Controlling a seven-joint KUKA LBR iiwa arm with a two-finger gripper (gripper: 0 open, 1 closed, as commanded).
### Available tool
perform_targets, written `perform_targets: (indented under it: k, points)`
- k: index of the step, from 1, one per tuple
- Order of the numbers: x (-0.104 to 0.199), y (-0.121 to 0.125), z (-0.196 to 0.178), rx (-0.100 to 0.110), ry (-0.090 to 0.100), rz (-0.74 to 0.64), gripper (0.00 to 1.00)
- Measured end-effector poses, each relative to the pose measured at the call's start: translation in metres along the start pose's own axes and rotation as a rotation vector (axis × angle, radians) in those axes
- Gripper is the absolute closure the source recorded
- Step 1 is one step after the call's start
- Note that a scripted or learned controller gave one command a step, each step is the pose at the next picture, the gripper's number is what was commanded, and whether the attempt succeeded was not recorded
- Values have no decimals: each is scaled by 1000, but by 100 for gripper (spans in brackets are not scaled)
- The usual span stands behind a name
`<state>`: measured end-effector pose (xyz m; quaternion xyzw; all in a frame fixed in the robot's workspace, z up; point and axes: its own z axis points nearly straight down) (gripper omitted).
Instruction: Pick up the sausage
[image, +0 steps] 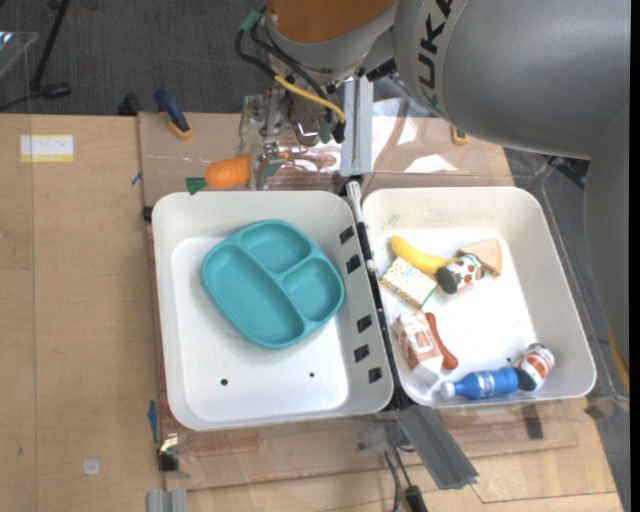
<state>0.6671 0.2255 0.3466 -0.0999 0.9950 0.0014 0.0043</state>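
The sausage (441, 343), a short red-brown link, lies in the right bin (560, 290) near its front left, against a pink carton (416, 338). My gripper (272, 150) hangs at the top of the view, over the bench just behind the far rim of the left bin (190, 380). It is well away from the sausage. An orange object (228, 172) sits on the bench just to the gripper's left. The wrist and cables hide much of the gripper.
A teal divided plate (273, 283) lies in the left bin. The right bin also holds a banana (418, 255), a small patterned box (408, 283), a tan wedge (487, 257), a small can (460, 273), a blue bottle (485, 384) and a red-white can (538, 365).
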Motion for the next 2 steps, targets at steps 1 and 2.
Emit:
perform_targets:
  k: [1, 2]
  points:
    - [0, 1, -92, -1, -5, -299, 100]
    - [2, 2, 128, -2, 4, -559, 100]
